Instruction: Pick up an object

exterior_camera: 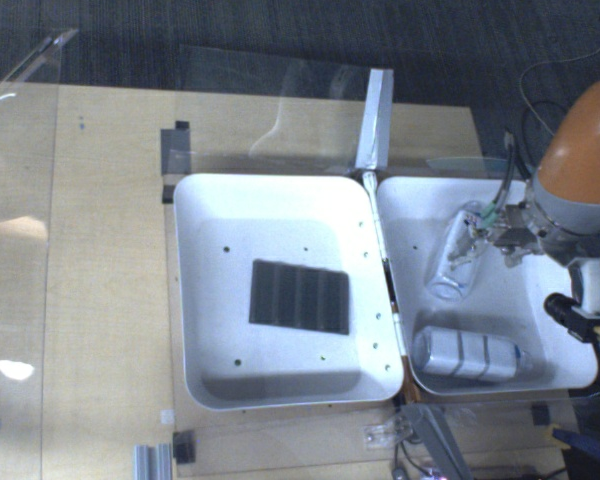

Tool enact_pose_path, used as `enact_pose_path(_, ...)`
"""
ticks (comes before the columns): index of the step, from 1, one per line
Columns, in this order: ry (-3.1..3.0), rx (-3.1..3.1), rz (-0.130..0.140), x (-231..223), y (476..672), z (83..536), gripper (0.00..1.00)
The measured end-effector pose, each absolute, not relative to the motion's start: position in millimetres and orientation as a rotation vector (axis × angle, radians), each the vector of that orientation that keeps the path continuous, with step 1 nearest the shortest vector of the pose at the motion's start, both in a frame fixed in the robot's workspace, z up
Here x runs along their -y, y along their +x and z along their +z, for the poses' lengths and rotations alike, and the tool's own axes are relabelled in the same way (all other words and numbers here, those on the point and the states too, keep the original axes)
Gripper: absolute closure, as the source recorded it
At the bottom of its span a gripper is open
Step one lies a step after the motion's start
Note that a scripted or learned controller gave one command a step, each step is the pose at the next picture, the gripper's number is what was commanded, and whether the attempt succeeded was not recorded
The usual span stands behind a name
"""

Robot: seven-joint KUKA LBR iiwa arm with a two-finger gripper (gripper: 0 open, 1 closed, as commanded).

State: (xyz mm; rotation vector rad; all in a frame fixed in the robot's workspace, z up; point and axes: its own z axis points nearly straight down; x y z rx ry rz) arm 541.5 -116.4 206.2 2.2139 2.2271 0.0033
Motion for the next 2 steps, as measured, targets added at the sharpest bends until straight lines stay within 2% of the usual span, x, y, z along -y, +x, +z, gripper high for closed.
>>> enact_pose_path(1, 2.251, -2.165, 0.016, 123.1, 571.5, 105.8, 0.0)
enact_pose_path(2, 2.222, -2.218, -0.012, 118.7, 593.8, 95.1, 0.0)
